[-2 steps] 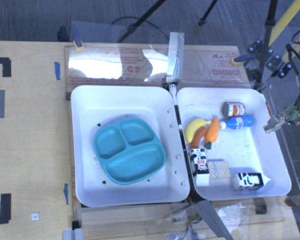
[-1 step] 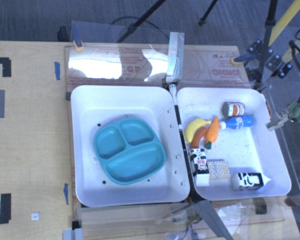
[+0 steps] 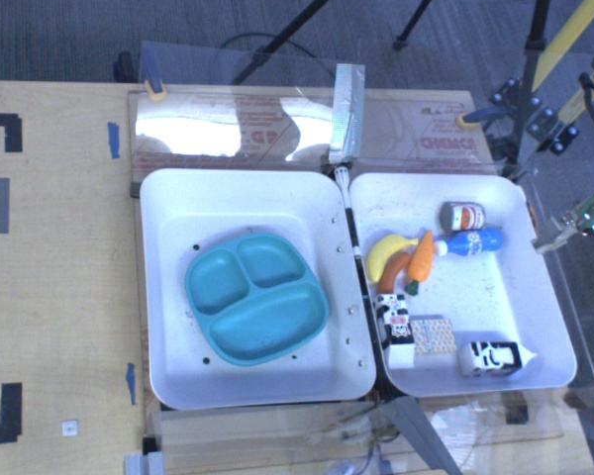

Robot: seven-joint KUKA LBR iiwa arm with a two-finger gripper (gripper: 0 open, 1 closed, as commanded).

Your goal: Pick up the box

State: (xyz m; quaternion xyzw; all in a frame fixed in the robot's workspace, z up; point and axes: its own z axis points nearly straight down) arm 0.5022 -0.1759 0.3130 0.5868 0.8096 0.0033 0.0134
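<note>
Across the bench: two shallow white bins stand side by side, their inner rims touching along a dark seam; the bench is pale wood with black corner marks and blue tape tabs.
Left bin: holds one teal plate with three compartments, lying flat near the bin's middle and turned at a slight angle.
Right bin: holds all the small items, grouped in its left and lower parts.
Box: a small flat box with a speckled, light-coloured top face, lying flat in the lower middle of the right bin, apart from the bin walls.
Left of the box: a black-and-white patterned carton just beside it, close to the seam, with a white block just below that carton.
Right of the box: a second black-and-white carton lying on its side, near the box and not touching it.
Above the box: a yellow banana and an orange carrot touching one another.
Upper right of the bin: a tin can on its side, with a blue bottle lying just below it.
Behind the bins: a brown cardboard sheet under glossy film, with a grey upright strip at its middle.
</note>
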